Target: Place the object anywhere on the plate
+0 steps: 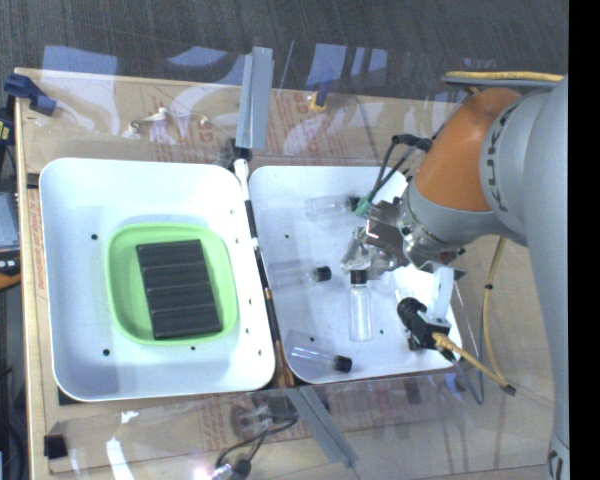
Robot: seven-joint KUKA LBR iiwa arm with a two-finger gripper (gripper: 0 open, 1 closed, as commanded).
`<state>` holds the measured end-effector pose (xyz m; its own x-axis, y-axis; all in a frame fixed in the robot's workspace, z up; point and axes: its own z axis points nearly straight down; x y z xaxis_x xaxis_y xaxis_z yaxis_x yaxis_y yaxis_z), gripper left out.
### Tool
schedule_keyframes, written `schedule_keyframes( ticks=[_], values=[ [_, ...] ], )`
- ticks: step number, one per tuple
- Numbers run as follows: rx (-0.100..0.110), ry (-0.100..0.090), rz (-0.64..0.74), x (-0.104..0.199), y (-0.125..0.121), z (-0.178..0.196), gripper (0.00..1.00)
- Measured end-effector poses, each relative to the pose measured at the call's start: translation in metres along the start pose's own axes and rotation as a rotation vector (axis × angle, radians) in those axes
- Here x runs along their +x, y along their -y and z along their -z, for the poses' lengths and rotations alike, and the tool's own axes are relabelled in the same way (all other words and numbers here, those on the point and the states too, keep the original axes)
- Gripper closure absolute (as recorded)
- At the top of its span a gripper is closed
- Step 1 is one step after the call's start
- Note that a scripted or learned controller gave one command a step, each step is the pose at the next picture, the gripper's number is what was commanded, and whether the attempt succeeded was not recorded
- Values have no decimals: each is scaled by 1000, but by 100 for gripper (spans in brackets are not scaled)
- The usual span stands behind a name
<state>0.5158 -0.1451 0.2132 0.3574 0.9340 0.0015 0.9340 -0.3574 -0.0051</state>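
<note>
Wooden desk [130,118] carries both bins. Beneath the gripper [365,258], its state indiscernible, a clear vial [360,308] lies in the right bin [290,193]: probably light, slick, fragile; best grasped mid-body for the green plate [120,268].

Clear vials lying scattered across right bin [280,193]: one near top [330,207], one mid-left [302,273], one upright-looking at centre [359,303], one at bottom [318,357]. Open floor lying between them. Ridge [255,258] dividing bins. Green plate [120,298] carrying dark ribbed block [178,288].

Gripper [363,258] fingertips' spread too small to tell
</note>
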Motion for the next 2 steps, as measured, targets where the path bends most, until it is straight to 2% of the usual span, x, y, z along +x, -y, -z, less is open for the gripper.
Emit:
schedule_keyframes(
  ticks=[1, 2],
  values=[
    [0, 1, 54, 79, -12, -23, 100],
    [3, 3, 309, 143, 12, -23, 100]
  ],
)
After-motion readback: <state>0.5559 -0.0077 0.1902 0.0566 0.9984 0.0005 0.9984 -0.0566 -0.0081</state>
